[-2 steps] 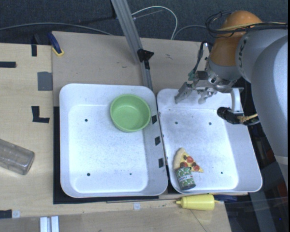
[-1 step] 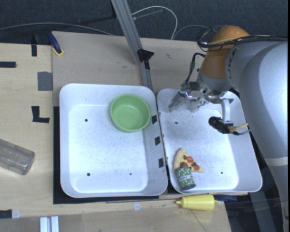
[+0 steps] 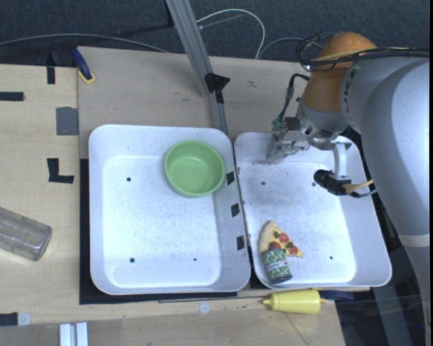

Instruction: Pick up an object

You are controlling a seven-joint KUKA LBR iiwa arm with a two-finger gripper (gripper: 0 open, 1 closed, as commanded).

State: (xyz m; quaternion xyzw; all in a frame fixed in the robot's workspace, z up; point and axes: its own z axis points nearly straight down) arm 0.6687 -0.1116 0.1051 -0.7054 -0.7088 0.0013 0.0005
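Note:
A light green bowl (image 3: 195,168) sits upright at the back right of the left bin (image 3: 115,215). In the right bin (image 3: 346,222) a toy pizza slice (image 3: 279,238) lies near the front left, with a small green can (image 3: 278,265) touching its near side. My gripper (image 3: 278,148) hangs low over the right bin's back left corner, well away from the pizza slice and the can. Nothing shows between its fingers.
A yellow mustard bottle (image 3: 297,301) lies on the bench just in front of the right bin. A clear plastic cup (image 3: 13,231) lies on its side at the far left. A grey pole (image 3: 195,45) slants down to the bins' back edge. Cables loop behind the arm.

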